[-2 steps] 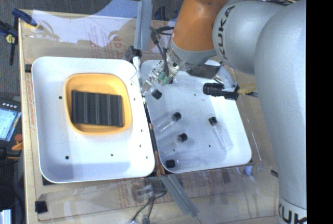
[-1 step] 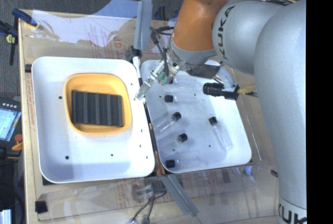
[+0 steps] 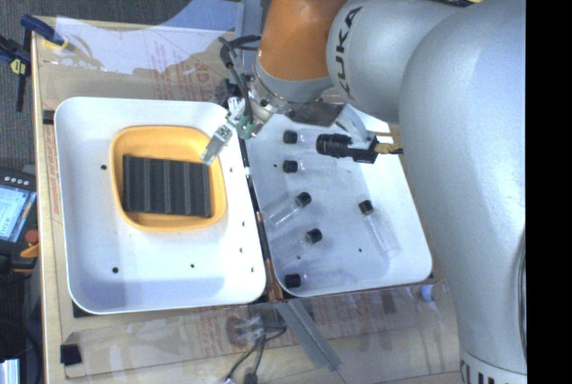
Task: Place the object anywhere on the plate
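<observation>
Camera view: hand (image 3: pixel 225 134) over plate (image 3: pixel 134 147) right rim, grip state unclear; vials (image 3: pixel 288 213) in right bin (image 3: pixel 407 259), apart from hand.

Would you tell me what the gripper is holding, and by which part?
It cannot be told: the gripper sits over the plate's right rim, its tip too small and blurred.

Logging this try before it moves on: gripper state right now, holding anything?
Gripper: over the right rim of the yellow plate in the left bin; open or shut cannot be told, nor whether it holds anything.
</observation>
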Motion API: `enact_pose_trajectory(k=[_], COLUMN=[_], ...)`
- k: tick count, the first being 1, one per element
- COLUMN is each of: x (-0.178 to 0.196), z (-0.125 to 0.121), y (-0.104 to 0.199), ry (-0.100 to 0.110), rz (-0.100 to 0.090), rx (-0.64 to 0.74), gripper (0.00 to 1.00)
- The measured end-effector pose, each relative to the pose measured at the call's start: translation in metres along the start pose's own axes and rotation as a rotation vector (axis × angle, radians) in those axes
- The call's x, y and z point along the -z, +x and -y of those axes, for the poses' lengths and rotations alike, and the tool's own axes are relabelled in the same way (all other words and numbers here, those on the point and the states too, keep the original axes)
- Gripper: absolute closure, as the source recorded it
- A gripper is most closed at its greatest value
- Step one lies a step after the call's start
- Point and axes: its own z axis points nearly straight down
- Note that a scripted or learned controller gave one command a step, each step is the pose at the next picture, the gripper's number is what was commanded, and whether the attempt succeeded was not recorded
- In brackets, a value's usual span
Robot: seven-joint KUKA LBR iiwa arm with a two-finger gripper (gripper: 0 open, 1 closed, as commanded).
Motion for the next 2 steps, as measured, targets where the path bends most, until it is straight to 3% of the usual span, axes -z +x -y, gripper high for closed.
enact_pose_trajectory(k=[1,2], x=[0.041,0.019], z=[-0.010,-0.031], y=[0.033,0.038], ry=[0.001,0.002], rz=[0.000,-0.003], rx=[-0.007,0.192], gripper=[0.00,0.00])
